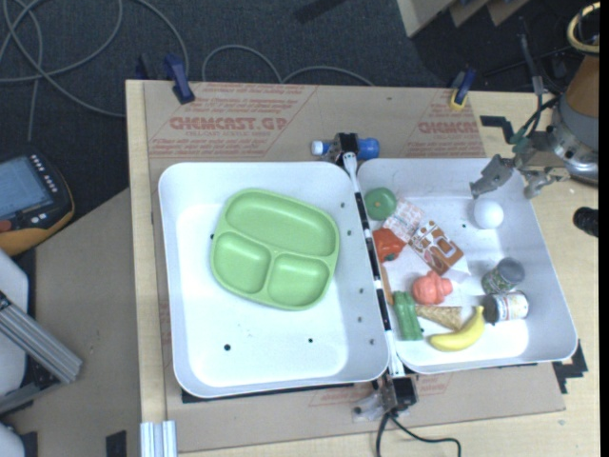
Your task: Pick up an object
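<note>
The bench top was a sheet of brown board point(285, 112) with red lettering on it, pinned down at the back by two blue clamps point(178, 77), and another blue clip point(344, 147) sat right where the bins met. Grey cables point(86, 27) looped all over the dark floor behind it. Off at the left edge there was a handheld unit with a screen point(29, 193), maybe a teach pendant, hard to say from that angle.
</note>
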Robot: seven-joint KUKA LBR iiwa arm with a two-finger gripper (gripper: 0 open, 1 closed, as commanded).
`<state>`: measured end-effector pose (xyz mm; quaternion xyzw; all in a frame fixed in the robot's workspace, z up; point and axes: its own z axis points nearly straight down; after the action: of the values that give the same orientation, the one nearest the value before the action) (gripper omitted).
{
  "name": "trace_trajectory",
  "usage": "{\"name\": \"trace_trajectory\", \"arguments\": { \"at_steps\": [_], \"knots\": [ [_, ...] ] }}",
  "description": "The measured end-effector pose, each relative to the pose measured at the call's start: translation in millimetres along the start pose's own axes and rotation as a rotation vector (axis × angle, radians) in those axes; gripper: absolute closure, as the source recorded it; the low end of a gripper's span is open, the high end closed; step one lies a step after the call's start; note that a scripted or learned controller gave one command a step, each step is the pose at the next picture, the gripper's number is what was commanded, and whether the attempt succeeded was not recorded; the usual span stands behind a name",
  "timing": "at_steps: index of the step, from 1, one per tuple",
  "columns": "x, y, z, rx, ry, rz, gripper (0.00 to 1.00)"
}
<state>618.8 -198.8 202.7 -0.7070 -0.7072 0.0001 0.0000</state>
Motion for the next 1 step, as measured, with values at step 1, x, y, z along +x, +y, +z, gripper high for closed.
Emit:
{"name": "trace_trajectory", "arguments": {
  "at_steps": [1],
  "knots": [
    [46.0,-28.5,51.1,0.002,0.001,-0.001,0.0]
  ]
}}
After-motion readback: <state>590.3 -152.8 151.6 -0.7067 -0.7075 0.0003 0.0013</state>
